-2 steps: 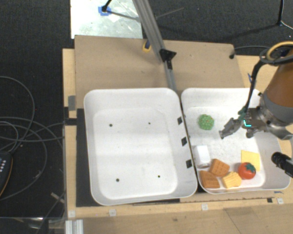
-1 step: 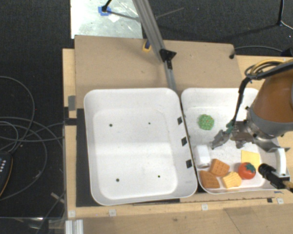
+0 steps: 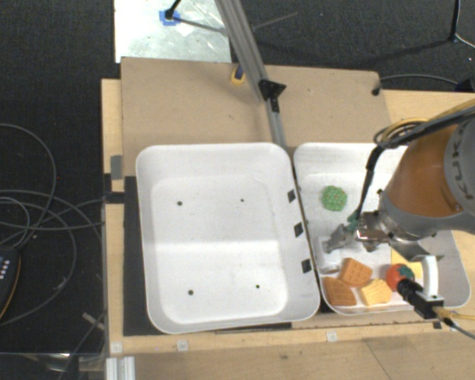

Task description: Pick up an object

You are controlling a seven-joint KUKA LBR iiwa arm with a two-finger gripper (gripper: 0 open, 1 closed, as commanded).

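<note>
Grey metal gripper [image 3: 338,239] hangs low in the right white bin [image 3: 313,165], near its left wall, and I cannot tell how it is set. Just below it, orange waffle-like blocks [image 3: 354,273] and a red and green toy [image 3: 399,275] crowd the front edge. A bumpy green ball [image 3: 333,197] sits above with room around it, and the left white bin [image 3: 214,236] is wide and open.

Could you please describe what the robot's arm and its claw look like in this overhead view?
The thick grey KUKA arm enters from the right, with dark lettering on its casing and a broad orange band above the wrist. A thin black cable runs down beside the band, and yellowish cables arc above it. The small metallic grey claw sticks out from a silver wrist block.
</note>
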